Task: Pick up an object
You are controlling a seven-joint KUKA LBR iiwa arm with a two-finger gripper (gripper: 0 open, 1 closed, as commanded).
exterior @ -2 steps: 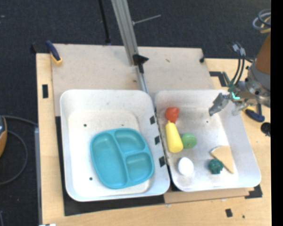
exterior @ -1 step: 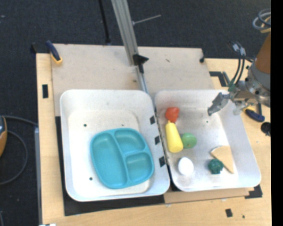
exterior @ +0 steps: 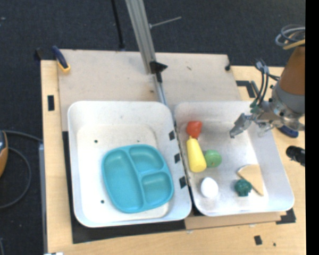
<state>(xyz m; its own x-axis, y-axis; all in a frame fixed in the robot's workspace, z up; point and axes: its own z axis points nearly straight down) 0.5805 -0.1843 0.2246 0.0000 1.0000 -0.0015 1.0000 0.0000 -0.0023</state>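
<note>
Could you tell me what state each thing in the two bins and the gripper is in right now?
blue tray: flat in left bin.
red object: lying in right bin.
yellow object: lying, touching green ball.
white object: resting free.
dark green object: against tan wedge.
gripper: above right bin, holding nothing.

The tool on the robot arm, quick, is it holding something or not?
The tool hangs above the right bin with nothing visible between its fingers; whether it is open or shut cannot be told.
</note>
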